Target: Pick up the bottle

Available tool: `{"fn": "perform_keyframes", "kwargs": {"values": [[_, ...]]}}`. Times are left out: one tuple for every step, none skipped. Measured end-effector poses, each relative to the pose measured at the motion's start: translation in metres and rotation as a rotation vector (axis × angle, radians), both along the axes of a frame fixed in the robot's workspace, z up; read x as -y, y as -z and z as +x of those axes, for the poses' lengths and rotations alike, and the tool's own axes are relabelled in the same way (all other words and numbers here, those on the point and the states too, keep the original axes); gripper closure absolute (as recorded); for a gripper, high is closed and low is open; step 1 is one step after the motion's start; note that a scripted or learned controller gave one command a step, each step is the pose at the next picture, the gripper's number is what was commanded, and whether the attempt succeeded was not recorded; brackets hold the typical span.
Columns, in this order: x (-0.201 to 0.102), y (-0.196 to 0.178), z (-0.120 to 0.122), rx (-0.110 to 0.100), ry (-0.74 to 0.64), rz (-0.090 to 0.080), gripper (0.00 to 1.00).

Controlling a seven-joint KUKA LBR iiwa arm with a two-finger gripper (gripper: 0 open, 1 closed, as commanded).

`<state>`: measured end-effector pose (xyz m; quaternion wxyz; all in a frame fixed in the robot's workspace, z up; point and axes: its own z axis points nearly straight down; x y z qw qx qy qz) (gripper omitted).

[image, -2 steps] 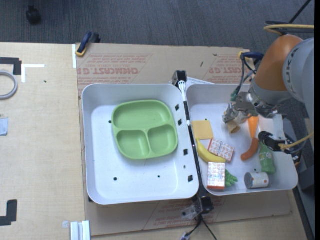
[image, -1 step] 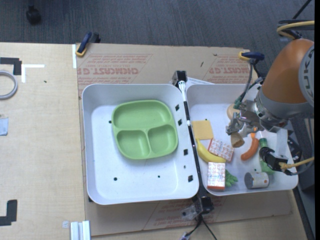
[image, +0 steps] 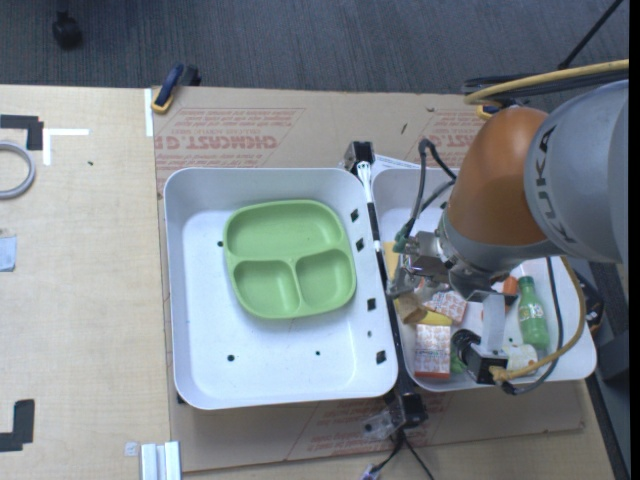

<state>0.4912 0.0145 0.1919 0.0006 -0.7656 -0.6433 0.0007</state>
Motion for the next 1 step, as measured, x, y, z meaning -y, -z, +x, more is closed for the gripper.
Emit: {"fn": "perform_keyframes", "kwargs": {"values": [[-0.0727, -0.0163, -0.0131, 0.002, 0.037, 0.000, 1.00]]}}
